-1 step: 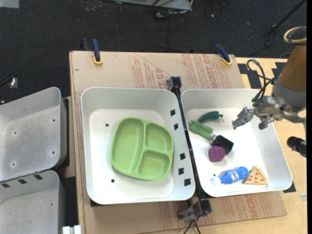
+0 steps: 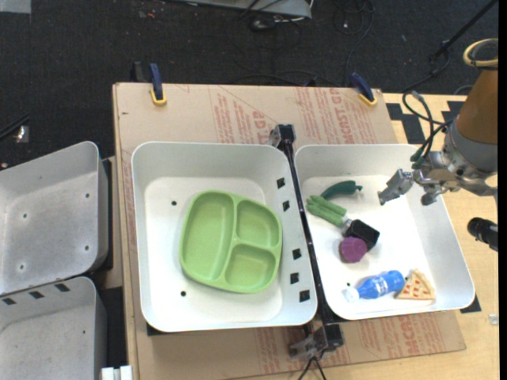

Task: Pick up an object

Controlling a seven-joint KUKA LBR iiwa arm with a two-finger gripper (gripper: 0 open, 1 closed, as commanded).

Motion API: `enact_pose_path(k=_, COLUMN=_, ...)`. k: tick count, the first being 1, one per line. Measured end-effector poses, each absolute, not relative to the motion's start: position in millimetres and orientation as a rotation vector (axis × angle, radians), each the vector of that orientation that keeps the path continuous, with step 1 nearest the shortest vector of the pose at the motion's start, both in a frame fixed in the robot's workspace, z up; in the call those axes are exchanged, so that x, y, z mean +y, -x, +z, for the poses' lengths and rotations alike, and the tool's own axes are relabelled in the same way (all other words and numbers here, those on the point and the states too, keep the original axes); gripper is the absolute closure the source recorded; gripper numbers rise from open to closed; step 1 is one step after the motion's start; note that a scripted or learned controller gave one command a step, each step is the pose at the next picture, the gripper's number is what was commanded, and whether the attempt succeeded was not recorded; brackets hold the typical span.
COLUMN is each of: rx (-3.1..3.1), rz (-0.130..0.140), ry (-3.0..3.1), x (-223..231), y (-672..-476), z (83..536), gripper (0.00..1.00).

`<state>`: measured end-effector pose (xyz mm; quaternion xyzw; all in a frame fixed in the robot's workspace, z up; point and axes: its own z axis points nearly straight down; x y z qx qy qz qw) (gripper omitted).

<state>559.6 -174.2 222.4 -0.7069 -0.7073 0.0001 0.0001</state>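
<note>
Right bin (image 2: 444,220): green pepper (image 2: 341,188), green stalks (image 2: 325,209), purple-and-black piece (image 2: 356,242), blue bottle (image 2: 379,285), pizza slice (image 2: 416,286), loose and apart, each open to a grasp. Left bin (image 2: 150,212): green tray (image 2: 231,242). Tool (image 2: 416,184): above the right bin's far side, fingers apart, nothing between them.

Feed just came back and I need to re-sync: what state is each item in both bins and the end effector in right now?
Light green plastic divided plate: flat, upright, in the left bin.
Dark green pepper-shaped toy: lying loose, right bin.
Light green ridged toy: lying loose.
Purple and black toy: resting loose.
Blue plastic bottle: on its side.
Orange pizza-slice toy: flat, beside the bottle.
End effector: above the right bin, holding nothing.
</note>
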Motion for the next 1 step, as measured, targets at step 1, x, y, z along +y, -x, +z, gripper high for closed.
enact_pose_path(k=1, rx=-2.219, rz=0.003, ry=2.221, x=-181.3, y=-566.3, z=171.4, gripper=0.00)
